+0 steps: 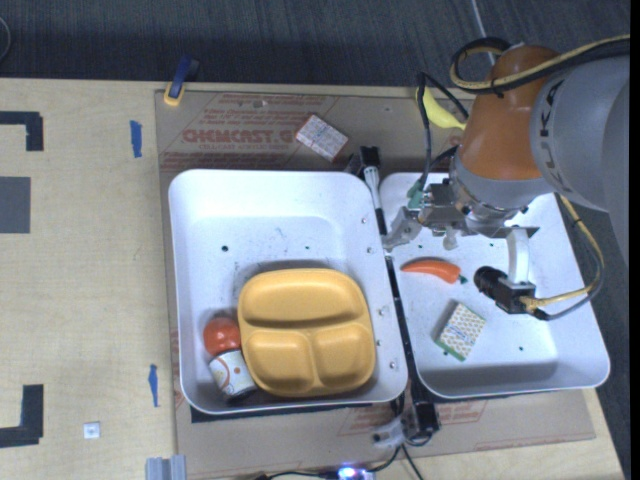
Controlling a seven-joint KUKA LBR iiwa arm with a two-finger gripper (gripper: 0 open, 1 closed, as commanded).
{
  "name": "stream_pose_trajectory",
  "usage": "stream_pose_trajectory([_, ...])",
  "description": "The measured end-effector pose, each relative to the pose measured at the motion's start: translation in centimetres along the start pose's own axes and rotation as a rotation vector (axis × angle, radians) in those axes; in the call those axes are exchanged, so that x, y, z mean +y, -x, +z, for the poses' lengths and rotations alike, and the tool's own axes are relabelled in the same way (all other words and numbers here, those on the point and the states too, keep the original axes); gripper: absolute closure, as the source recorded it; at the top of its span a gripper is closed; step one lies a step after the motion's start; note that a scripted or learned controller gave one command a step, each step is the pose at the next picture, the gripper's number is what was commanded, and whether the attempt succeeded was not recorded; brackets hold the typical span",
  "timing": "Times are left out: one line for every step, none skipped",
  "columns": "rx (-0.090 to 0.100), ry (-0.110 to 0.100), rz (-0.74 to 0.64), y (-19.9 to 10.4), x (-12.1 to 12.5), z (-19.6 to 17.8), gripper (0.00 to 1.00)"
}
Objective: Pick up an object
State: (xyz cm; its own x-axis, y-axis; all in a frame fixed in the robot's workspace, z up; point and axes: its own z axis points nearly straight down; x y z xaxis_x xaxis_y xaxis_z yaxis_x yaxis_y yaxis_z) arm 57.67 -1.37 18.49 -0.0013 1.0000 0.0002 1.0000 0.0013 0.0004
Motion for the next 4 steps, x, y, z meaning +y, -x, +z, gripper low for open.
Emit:
stream_pose_trajectory([-0.002,0.002,0.003,7.5,2.9,0.0,0.00])
stream_pose_trajectory([-0.001,0.003,0.002,10.1,2.3,9.9,0.00])
stream_pose_trajectory([-0.001,0.001,0.002,9.7,-5.2,9.9,0.00])
stream_pose_trajectory([-0.001,0.004,0.002,9.8,-9.1,9.9,0.00])
